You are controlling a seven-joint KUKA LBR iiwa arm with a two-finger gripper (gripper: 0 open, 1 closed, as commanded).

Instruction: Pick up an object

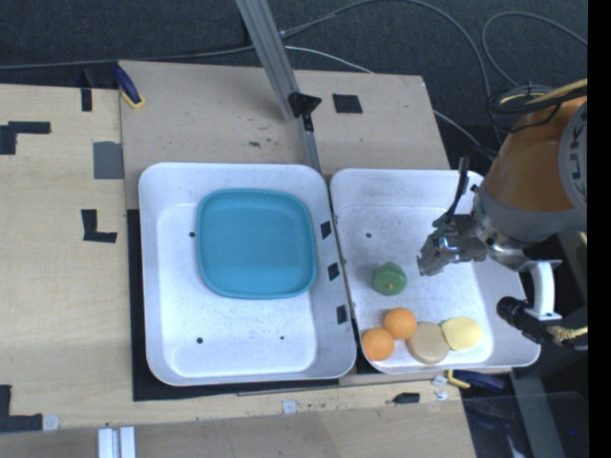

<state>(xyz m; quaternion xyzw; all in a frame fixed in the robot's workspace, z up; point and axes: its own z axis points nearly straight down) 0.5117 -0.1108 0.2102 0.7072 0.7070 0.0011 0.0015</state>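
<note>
— So, what sits on the bench (57, 256)?

— Two shallow white bins side by side. Largest thing in them is a square blue plate (256, 242) with rounded corners, lying flat in the upper middle of the left bin (162, 351).

— And the right bin (382, 198)?

— Five small objects, all in its lower half. A dark green round piece (389, 279) with a small lighter spot on top lies alone near the middle. Below it, along the near wall, runs a cluster: two orange balls (379, 343) touching each other, then a tan, flattish round piece (428, 343), then a pale yellow rounded piece (461, 332) at the right end, each touching its neighbour.

— Where is the arm (539, 175)?

— It reaches in from the right, its orange band above the grey wrist. The gripper (431, 259) hangs over the right bin, just right of the green piece and a little above it in the view.

— Has it hold of anything?

— Nothing shows between its fingers; how far apart they stand I cannot tell, the tip is dark and small.
</note>
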